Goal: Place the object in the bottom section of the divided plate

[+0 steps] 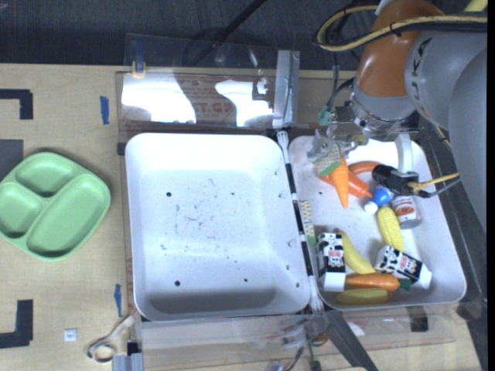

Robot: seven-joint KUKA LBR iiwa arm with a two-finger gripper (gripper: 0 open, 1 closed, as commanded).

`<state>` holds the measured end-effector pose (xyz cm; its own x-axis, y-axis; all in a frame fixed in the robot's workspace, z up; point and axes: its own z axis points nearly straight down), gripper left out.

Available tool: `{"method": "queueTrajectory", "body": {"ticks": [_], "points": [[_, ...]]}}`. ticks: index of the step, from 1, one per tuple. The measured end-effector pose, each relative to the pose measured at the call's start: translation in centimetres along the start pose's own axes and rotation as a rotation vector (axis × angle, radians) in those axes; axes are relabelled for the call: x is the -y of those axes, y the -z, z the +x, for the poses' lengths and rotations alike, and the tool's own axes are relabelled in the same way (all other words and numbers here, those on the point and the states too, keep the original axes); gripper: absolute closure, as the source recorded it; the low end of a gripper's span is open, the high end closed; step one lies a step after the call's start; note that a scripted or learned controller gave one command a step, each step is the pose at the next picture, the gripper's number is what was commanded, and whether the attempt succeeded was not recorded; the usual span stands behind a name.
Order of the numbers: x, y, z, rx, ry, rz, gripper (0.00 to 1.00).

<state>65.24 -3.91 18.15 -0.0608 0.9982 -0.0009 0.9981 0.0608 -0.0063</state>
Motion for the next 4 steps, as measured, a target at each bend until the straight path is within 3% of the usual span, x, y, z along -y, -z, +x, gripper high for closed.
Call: {"method": "queueTrajectory", "body": {"ticks": [1,2,3,4], "points": [[6.8,-3.9,-7.8,-0.003,-0.253,0.003,1.00],[4.4,-8.5,-8.6,-0.003,-0.428,0.009,1.00],[15.0,-4.6,-13.3,-0.004,-0.428,0.002,1.00],[17.5,-6.6,-7.9,-0.001,-0.364,-0.013,1.00]]}}
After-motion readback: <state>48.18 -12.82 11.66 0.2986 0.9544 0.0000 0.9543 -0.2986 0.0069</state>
